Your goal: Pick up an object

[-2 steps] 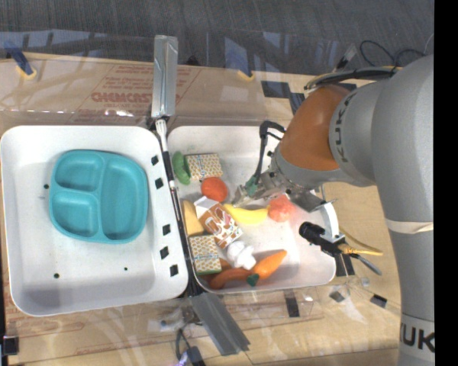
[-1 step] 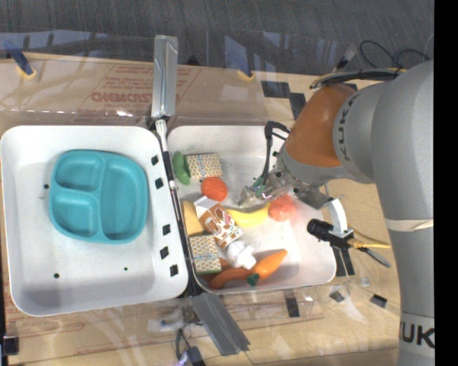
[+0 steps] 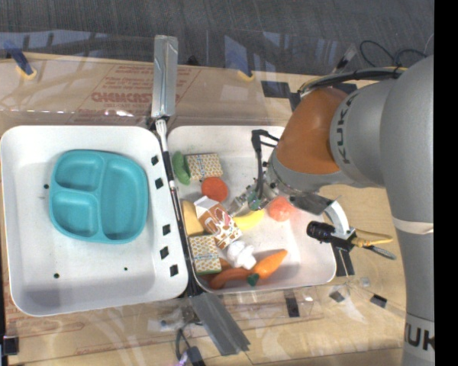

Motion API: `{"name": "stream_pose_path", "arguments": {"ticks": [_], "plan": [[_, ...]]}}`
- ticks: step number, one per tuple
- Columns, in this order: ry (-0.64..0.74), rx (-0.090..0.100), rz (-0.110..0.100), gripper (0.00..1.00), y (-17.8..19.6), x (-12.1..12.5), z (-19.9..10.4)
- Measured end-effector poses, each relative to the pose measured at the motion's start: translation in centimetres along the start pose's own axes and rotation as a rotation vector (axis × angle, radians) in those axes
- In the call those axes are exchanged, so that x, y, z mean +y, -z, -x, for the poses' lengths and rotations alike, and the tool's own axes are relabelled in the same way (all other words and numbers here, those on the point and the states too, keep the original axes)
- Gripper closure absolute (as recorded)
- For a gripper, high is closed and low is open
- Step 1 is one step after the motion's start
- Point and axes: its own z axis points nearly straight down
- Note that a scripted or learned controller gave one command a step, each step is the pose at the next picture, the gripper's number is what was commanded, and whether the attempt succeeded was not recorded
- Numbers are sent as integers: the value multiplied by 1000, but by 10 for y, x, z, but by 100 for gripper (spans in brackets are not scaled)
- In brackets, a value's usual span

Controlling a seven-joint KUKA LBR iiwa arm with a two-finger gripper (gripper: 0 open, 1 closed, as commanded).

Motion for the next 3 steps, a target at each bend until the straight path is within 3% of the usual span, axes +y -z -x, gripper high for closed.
{"name": "stream_pose_path", "arguments": {"ticks": [1,2,3], "plan": [[-375,-3,5,0,-15,53,-13],[-545,-4,5,0,-15,61,-15],[-374,-2,5,0,-14,27,-34]]}}
